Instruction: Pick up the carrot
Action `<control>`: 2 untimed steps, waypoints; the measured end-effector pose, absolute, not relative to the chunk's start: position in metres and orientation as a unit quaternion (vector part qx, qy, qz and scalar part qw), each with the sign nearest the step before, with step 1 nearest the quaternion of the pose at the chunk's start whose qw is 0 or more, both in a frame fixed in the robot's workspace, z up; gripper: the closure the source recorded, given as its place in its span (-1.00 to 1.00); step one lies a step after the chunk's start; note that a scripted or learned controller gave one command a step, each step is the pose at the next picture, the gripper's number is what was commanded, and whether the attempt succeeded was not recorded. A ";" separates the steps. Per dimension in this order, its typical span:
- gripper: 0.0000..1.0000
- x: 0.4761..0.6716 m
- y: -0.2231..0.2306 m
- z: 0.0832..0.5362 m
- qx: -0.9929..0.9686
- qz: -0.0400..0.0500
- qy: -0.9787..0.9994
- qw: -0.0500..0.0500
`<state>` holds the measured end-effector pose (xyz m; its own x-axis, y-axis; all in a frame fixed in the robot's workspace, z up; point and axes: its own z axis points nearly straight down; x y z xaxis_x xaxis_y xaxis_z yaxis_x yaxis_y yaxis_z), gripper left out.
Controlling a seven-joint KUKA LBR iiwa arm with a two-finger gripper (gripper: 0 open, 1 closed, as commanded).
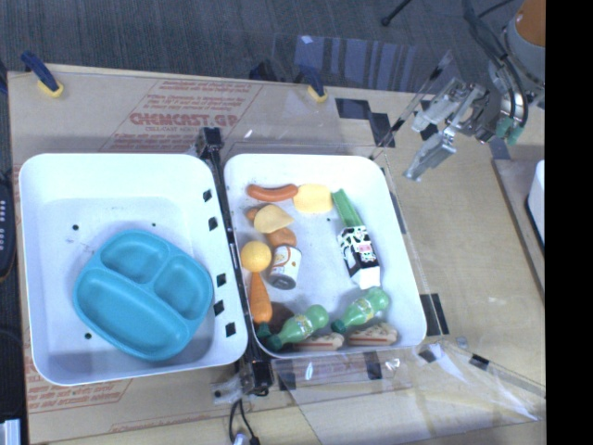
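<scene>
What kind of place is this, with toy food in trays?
Probably a robotics lab test bench. A robot arm's hand hangs over two white bins, one full of toy food such as a carrot, and cardboard is clamped to the bench.

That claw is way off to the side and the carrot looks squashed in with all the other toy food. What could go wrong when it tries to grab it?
The carrot lies against the left wall of the right bin, so one finger may hit the wall. The yellow ball, small can and a green bottle crowd it, so the gripper might knock or grab those instead.
</scene>
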<state>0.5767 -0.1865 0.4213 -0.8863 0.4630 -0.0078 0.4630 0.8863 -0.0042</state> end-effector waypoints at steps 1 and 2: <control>-1.00 0.598 -0.179 0.335 0.174 -0.001 0.985 -0.003; -1.00 0.588 -0.096 0.282 0.031 0.000 1.000 -0.001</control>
